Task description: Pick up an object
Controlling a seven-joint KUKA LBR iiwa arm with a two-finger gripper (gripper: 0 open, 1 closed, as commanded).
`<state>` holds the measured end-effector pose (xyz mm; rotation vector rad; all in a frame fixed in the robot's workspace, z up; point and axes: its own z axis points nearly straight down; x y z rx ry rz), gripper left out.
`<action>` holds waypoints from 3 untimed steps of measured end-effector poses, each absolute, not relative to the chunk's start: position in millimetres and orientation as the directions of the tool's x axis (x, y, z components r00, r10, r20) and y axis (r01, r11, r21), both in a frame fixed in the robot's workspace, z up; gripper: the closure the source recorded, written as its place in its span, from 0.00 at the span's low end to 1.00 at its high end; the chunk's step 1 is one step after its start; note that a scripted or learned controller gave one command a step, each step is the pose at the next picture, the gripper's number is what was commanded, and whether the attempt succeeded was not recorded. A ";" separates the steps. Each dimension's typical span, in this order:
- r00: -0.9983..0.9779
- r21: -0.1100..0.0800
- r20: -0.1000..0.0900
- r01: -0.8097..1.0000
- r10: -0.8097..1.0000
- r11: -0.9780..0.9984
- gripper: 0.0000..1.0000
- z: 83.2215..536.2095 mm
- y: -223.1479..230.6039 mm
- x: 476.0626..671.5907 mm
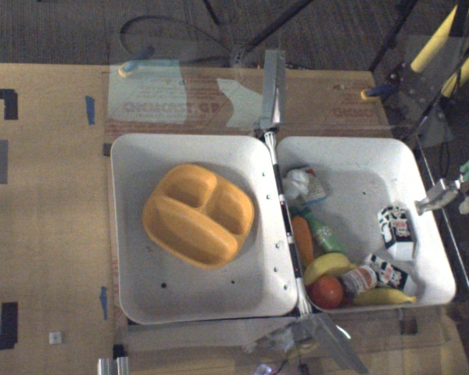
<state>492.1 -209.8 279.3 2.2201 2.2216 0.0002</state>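
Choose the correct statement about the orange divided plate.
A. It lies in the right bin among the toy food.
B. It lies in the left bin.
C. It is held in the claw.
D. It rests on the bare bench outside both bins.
B: the orange divided plate lies by itself on the floor of the left bin.

An orange divided plate [198,215] lies in the left bin [133,287]; toy foods crowd the right bin's [359,158] lower left.

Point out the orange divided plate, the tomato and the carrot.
orange divided plate [198,215], camera view, centre ridge.
tomato [327,291], camera view, top of its skin.
carrot [302,241], camera view, middle of its length.
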 end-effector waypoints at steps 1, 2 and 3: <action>-0.085 -0.002 0.001 0.996 0.996 0.085 0.00 141.5 -204.0 492.2; -0.231 0.013 -0.009 0.973 0.973 0.231 0.00 89.6 -185.3 544.9; -0.229 0.017 -0.012 0.973 0.973 0.229 1.00 101.0 -186.6 545.8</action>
